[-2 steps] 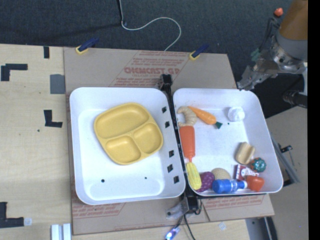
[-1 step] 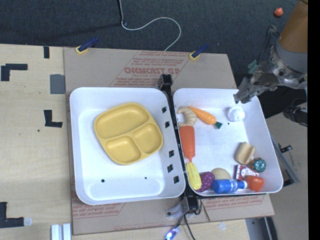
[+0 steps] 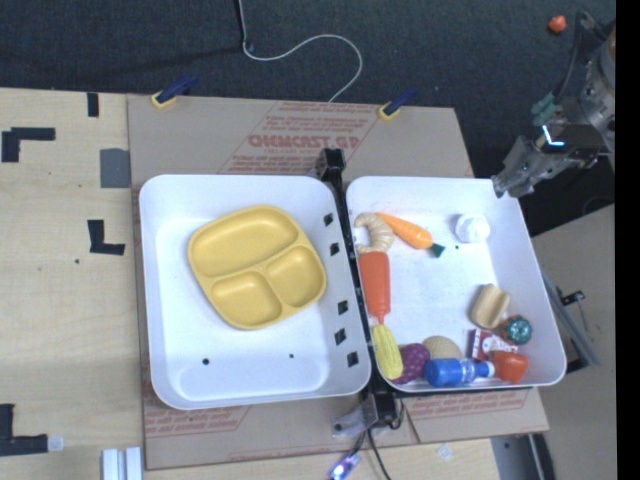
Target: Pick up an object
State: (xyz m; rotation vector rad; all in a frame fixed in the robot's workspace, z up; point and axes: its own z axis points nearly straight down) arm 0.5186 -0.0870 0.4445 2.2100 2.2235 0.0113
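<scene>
The right bin (image 3: 520,238) holds many toy foods. A small carrot (image 3: 406,231) and a pale curled pastry (image 3: 377,230) lie at its back left, with a white round piece (image 3: 470,228) at the back right. A long orange piece (image 3: 376,284) and a corn cob (image 3: 386,349) run along the left wall. A blue bottle (image 3: 456,372), a purple piece (image 3: 412,360), a tan bread piece (image 3: 488,305), a teal ball (image 3: 518,330) and a red piece (image 3: 509,367) crowd the front right. My gripper (image 3: 512,179) hangs just outside the bin's back right corner, above the bench.
The left bin (image 3: 165,268) holds a yellow divided plate (image 3: 258,266). Black clips line the divider (image 3: 345,288) between the bins. A white cable (image 3: 300,48) loops on the dark floor behind the cardboard sheet (image 3: 290,138).
</scene>
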